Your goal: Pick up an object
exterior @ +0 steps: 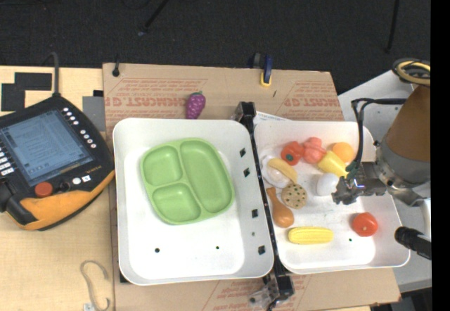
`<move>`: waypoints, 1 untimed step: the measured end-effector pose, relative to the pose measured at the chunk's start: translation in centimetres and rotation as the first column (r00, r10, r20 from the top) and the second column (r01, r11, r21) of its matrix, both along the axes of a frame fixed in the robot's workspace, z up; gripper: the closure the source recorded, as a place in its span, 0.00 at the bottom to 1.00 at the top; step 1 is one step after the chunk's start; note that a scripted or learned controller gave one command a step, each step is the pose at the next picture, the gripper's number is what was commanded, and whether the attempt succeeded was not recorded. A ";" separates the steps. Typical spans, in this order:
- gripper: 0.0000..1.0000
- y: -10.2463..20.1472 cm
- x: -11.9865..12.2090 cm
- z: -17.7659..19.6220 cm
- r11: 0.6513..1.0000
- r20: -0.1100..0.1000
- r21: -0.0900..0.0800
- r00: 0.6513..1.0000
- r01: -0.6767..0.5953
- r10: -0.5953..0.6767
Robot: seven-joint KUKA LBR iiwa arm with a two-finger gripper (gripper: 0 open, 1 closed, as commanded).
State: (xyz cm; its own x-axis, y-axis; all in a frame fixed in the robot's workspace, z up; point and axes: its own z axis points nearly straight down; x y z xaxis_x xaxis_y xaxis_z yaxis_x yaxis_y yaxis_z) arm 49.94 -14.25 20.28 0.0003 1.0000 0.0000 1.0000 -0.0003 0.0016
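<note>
Writing: red print on the cardboard [211, 88], too blurred to read.
Gripper [346, 191]: over the right bin [383, 250]; grip state cannot be told.
Tomato [364, 224]: at the gripper's 5 o'clock, apart.
Corn [310, 235]: at its 7 o'clock.

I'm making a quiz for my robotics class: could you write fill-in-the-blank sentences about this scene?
1. The green divided plate lies in the ____ bin.
2. The corn cob is coloured ____.
3. The purple grapes lie on the ____, outside both bins.
4. The plate has ____ compartments.

Answers: left; yellow; cardboard; three
</note>
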 end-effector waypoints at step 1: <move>1.00 -0.1 0.0 2.6 1.000 -0.001 0.000 1.000 0.000 0.000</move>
State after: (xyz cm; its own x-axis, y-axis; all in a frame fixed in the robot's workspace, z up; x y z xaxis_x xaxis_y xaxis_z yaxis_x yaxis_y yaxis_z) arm 49.98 -14.36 22.89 0.0003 1.0000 0.0002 1.0000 -0.0003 0.0005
